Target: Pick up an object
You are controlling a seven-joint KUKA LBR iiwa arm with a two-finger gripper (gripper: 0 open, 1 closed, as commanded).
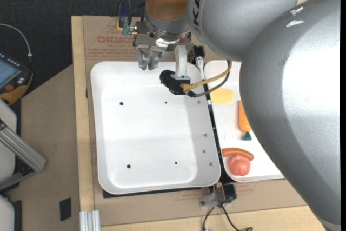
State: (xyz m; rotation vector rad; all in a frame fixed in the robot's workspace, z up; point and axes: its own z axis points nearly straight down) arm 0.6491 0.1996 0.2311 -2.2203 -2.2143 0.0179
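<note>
Camera view: nearest me I am seeing the right bin (254, 176) holding a pink rounded toy (240, 166) touching a red sausage-like piece (238, 153) whose long axis is running left to right. Beyond them an orange carrot-like piece (243, 118) is lying lengthwise, near to far, its dark green end pointing toward me. Farther still a yellow disc (223, 97) is sitting flat. The left bin (108, 132) is lying beside it. At its far rim the tool (150, 63) is hanging, fingers slightly apart, clamping nothing.
</note>
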